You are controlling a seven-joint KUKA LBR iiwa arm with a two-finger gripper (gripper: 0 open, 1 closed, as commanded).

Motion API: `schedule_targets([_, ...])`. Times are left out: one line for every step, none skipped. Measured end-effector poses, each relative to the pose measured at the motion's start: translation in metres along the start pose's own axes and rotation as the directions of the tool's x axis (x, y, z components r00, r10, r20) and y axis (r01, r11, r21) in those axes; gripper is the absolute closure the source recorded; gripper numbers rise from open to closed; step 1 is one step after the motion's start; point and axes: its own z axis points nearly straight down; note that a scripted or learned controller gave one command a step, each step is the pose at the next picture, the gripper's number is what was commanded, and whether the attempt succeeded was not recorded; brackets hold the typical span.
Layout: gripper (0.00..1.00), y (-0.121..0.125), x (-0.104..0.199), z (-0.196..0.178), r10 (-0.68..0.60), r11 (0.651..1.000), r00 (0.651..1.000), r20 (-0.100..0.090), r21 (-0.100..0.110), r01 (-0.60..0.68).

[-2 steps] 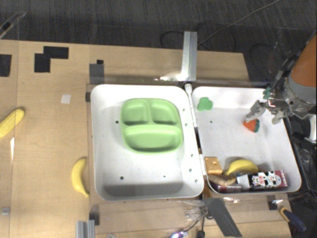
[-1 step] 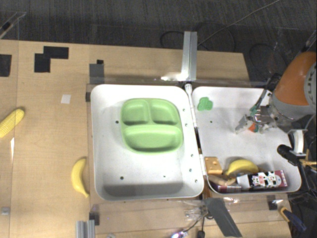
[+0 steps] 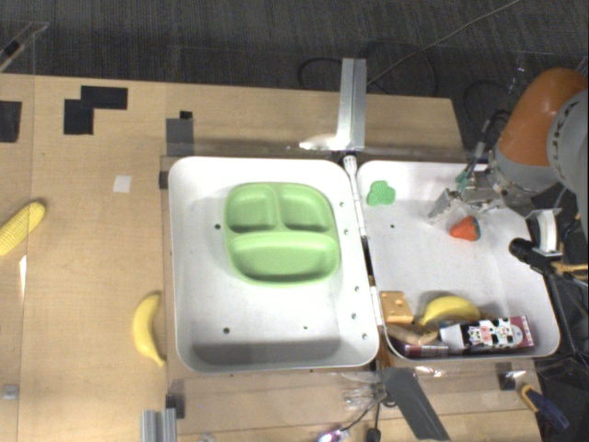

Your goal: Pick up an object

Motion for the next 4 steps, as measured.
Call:
schedule_targets([0.00,-0.041,-0.014,-0.001,0.043,0.999,0.999,0.000,0.000,-0.043])
schedule_targets([1.00,-0.039,-0.013,-0.012,0.042,0.999,0.999,-0.002,-0.003,-0.042])
schedule_targets([1.00,0.031,0.022,-0.153,0.074,0.997,0.997,0.000,0.005,-0.074])
schedule_targets([1.00,0.012,0.052,-0.091,-0.004,1.000,1.000,-0.003,0.009,0.004])
